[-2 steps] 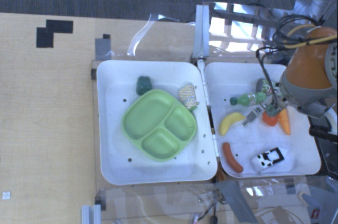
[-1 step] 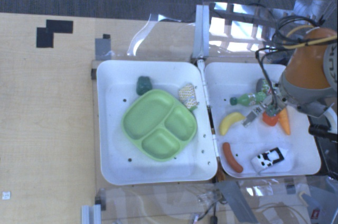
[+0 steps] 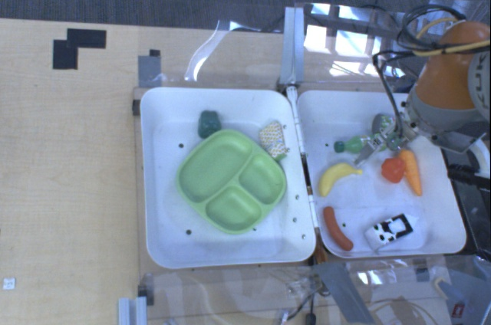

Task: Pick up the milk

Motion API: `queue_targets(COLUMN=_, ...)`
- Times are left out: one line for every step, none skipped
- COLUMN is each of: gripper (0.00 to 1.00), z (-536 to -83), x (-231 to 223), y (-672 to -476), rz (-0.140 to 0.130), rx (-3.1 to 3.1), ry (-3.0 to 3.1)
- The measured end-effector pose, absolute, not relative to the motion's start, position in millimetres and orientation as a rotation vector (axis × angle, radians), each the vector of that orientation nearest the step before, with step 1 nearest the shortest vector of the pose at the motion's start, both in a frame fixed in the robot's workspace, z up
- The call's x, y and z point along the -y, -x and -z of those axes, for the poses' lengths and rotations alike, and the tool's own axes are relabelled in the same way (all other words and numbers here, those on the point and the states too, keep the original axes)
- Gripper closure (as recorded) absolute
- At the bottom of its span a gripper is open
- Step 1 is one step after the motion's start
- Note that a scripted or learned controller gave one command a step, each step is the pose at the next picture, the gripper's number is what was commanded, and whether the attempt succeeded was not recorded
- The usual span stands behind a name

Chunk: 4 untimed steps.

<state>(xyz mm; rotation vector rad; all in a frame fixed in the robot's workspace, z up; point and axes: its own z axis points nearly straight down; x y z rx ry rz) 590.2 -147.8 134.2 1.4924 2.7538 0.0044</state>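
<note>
The milk (image 3: 394, 230) is a small white carton with black cow patches, lying on its side near the right bin's (image 3: 454, 233) front right corner. The end effector (image 3: 381, 139) hovers near the bin's back edge; its opening cannot be told.

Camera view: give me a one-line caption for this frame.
Claw above the small green bottle in the right white bin, far from the black-and-white cow-patterned milk carton lying near its front edge.
</note>
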Motion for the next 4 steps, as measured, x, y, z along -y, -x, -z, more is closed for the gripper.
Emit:
queue_targets(gripper=0.00, z=-110.7, x=158.3, y=-517.8, rz=-0.002, rx=-2.668, ry=-1.651)
queue_targets(gripper=0.00, z=-89.8, x=182.1, y=-491.8, rz=-0.007, rx=-2.767, ry=-1.458)
queue_targets(gripper=0.00, z=-90.4, x=125.1, y=-492.4, rz=-0.007, rx=-2.790, ry=-1.405)
queue_targets(gripper=0.00, z=-90.5, x=171.0, y=-492.3, rz=-0.001, rx=-3.013, ry=-0.822)
